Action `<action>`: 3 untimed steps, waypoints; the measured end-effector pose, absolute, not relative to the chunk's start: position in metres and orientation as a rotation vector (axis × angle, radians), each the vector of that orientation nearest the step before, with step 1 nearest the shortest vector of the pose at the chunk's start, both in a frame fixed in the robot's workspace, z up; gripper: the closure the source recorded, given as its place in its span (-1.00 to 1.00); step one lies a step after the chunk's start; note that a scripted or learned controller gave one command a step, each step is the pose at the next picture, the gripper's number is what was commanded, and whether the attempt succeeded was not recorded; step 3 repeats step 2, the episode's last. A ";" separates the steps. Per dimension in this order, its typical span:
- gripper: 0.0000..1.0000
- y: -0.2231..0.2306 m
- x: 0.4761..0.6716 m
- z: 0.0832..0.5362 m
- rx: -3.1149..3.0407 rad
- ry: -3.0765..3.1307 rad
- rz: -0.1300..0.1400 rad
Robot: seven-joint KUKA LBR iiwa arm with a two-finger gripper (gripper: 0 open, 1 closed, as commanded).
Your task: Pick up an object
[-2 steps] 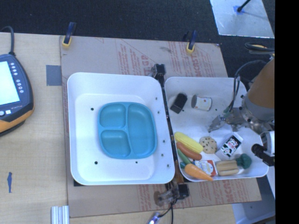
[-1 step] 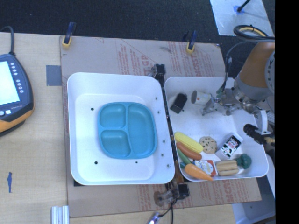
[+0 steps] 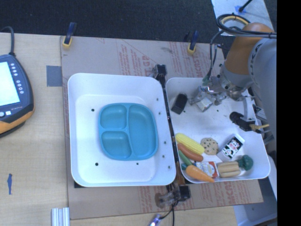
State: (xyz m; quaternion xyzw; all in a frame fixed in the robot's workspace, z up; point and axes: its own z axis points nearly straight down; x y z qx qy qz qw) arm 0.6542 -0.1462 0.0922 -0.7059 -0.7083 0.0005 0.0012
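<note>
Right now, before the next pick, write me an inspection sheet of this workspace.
Surface: left bin and right bin, white, on a cardboard sheet.
Job's things: right bin holds corn, cookie, carrot, milk carton, black block.
Clutter: blue divided plate in the left bin.
Pincer: over the right bin's far end, apart from the black block.
Cables: dark cable at the bench's far left.
Surroundings: teach pendant at left, blue clamp on the cardboard's far edge.
</note>
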 end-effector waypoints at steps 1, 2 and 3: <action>1.00 -0.147 0.654 0.103 -2.211 -2.227 0.004; 1.00 -0.074 0.657 0.192 -2.215 -2.224 0.001; 1.00 -0.074 0.657 0.192 -2.215 -2.224 0.001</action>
